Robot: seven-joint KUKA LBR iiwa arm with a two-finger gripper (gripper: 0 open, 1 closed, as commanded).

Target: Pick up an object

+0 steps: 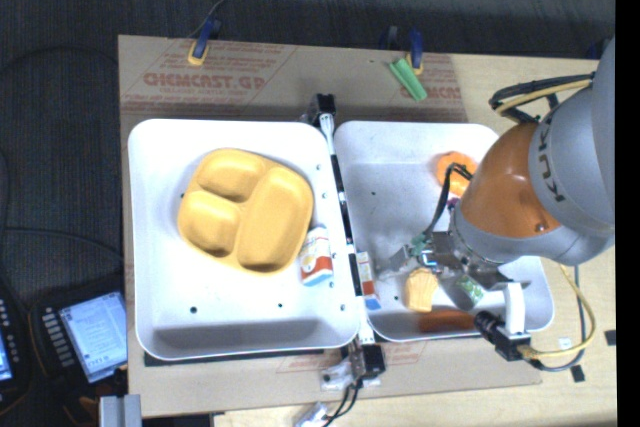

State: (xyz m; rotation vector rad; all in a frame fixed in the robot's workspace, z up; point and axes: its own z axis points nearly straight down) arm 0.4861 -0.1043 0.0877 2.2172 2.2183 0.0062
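Right bin (400,140): tan block (421,291) upright-ish under gripper (437,260), possibly touching.

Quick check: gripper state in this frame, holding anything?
Gripper: low in the right bin, beside a tan block; grip state cannot be told.

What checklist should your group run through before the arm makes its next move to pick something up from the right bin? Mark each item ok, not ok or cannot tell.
1. Tool over the right bin: ok.
2. Tan block lies close beside the tool: ok.
3. Something held by the tool: cannot tell.
4. Orange object fully visible: not ok, the arm covers part of it.
5. Yellow tray and small bottle lie in the left bin, away from the tool: ok.
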